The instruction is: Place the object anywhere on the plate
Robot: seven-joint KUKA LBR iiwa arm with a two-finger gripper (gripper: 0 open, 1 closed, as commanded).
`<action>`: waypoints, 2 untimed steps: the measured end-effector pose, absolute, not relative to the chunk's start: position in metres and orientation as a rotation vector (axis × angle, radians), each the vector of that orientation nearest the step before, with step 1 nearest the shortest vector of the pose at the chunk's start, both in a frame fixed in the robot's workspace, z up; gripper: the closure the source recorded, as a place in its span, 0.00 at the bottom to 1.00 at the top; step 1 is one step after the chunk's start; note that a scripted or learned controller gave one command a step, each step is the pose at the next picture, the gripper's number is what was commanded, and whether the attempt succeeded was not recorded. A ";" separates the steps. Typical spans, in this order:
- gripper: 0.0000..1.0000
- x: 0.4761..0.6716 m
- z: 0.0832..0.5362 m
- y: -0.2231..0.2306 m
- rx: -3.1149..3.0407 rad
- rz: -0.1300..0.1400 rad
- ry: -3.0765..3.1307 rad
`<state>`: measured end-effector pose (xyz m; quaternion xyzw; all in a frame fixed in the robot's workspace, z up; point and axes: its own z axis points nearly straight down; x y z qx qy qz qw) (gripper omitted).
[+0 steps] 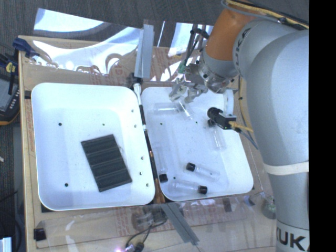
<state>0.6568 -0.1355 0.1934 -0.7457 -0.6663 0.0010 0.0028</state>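
The pincer (184,91) hangs over the far edge of the right bin (239,180), perhaps to reach a clear tube (169,109) there, and I cannot tell its grip, while the dark plate (106,162) waits in the left bin (50,101).

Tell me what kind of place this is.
Probably a robotics lab test bench: a KUKA arm reaches over two white bins, one holding a dark ridged plate, the other clear black-capped vials.
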 end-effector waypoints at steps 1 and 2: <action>1.00 0.620 0.191 -0.069 -2.177 0.005 -2.260; 0.00 0.621 0.191 -0.070 -2.178 0.004 -2.259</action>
